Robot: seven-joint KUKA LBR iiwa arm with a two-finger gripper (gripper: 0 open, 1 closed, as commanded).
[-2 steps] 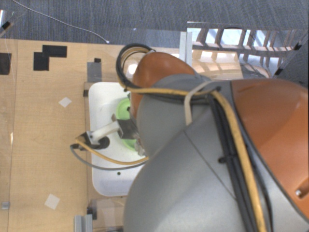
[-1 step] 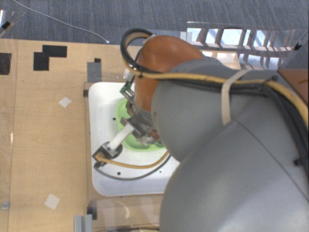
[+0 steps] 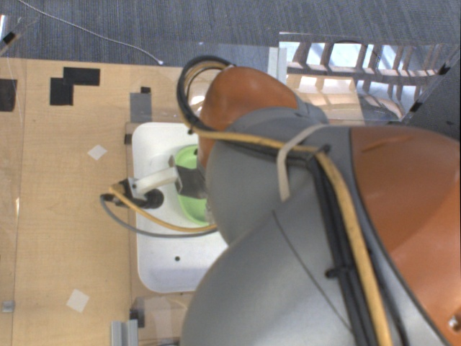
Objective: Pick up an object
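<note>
A light green round object [image 3: 189, 193] lies in the white bin [image 3: 162, 262], partly covered by the arm. The arm's grey and orange body [image 3: 302, 215] reaches in from the right and hangs over the bin. Its wrist end [image 3: 189, 180] sits right above the green object. The fingers are hidden under the wrist.
Yellow and grey cables [image 3: 137, 204] loop out past the bin's left rim over the wooden bench [image 3: 57, 193]. Black markers [image 3: 72, 83] and small white tags lie on the bench at the left. A clear wall [image 3: 360, 71] stands at the upper right.
</note>
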